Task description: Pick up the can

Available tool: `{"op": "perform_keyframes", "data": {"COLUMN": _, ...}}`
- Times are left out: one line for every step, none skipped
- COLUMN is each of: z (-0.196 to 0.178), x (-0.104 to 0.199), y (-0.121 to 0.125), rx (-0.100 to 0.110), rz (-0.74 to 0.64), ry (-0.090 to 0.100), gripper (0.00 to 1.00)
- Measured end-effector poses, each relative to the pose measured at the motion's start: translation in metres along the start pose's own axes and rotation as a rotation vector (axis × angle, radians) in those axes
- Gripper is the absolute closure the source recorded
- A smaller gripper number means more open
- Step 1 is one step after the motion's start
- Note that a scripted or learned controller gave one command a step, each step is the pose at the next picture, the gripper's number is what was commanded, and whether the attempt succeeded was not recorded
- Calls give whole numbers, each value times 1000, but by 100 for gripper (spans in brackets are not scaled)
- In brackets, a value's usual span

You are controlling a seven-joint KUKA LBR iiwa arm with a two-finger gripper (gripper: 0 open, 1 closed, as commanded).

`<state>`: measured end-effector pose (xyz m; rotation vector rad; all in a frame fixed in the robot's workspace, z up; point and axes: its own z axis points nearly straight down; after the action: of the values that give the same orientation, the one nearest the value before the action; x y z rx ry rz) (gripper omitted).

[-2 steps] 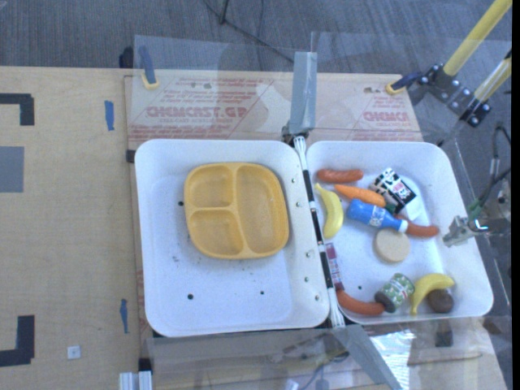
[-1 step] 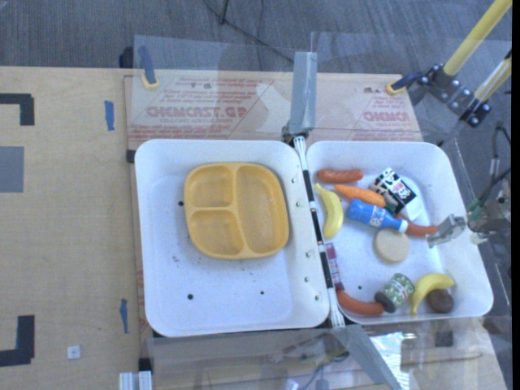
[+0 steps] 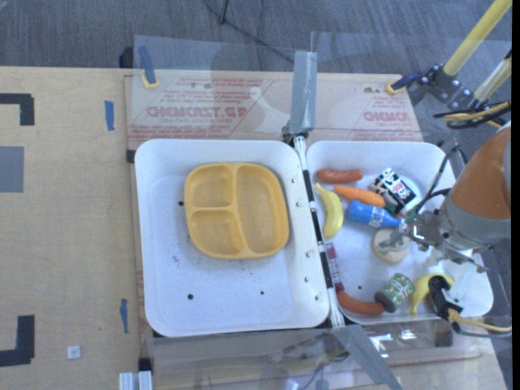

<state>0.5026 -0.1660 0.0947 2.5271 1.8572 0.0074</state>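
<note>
Reaching in over the right bin (image 3: 325, 154), the arm (image 3: 486, 193) hangs its pincer (image 3: 406, 232) low above a small round cream tub (image 3: 391, 246), which lies just under and left of the tips. Whether the pincer is released or clenched cannot be told; the tips are small and blurred against the tub. The can (image 3: 396, 289), green-labelled and lying on its side, sits below the pincer, near the bin's front wall, apart from the tips. A red sausage (image 3: 359, 303) lies just left of the can and a small banana (image 3: 427, 288) just right of it, so the can is hemmed on both sides. Above-left of the pincer lie a blue bottle (image 3: 370, 214), a carrot (image 3: 359, 193), another sausage (image 3: 340, 175) and a larger banana (image 3: 331, 210) by the dividing wall. A black-and-white object (image 3: 396, 188) above the pincer is hard to identify. Far left, the other bin (image 3: 162, 299) holds a yellow divided plate (image 3: 236, 210) with open white floor around it. The bin's right corner is hidden beneath the arm on the worktop (image 3: 57, 242).
</note>
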Motion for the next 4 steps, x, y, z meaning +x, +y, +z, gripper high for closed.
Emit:
{"op": "perform_keyframes", "data": {"z": 3, "x": 10, "y": 65, "rx": -8, "rz": 32, "ry": -1, "gripper": 0}}
{"op": "perform_keyframes", "data": {"z": 10, "x": 51, "y": 144, "rx": 61, "rz": 387, "ry": -19, "gripper": 0}}
{"op": "perform_keyframes", "data": {"z": -3, "x": 55, "y": 149, "rx": 31, "rz": 378, "ry": -17, "gripper": 100}}
{"op": "perform_keyframes", "data": {"z": -4, "x": 57, "y": 150, "rx": 30, "rz": 378, "ry": -12, "gripper": 0}}
